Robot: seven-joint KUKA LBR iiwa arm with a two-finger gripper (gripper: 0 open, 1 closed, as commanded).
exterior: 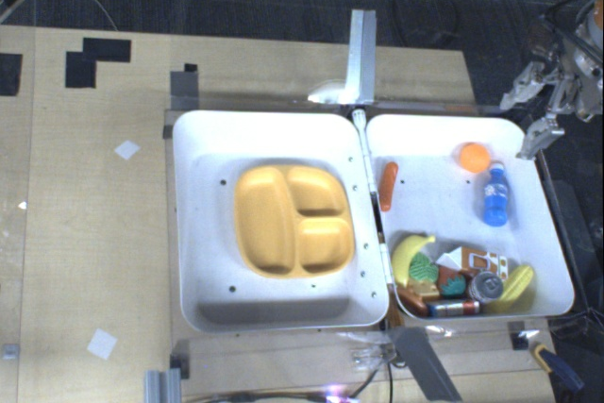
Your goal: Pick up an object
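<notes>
My gripper (527, 120) hangs at the far right corner of the right bin (429, 135), with its fingers spread open and nothing between them. Just left of and below it, an orange ball (474, 156) lies on the bin floor. A blue bottle (495, 195) lies next to the ball, nearer the camera. An orange carrot-like stick (388, 185) rests by the bin's left wall. In the near corner lies a pile: a yellow banana (516, 284), a green piece (425, 271), a small can (487, 286), a printed box (478, 260) and a dark tube (453, 307).
The left bin (203, 156) holds a yellow divided plate (291, 220) at its middle. A metal post (362, 52) stands behind the wall shared by the bins. Cables and arm parts crowd the right edge near the gripper.
</notes>
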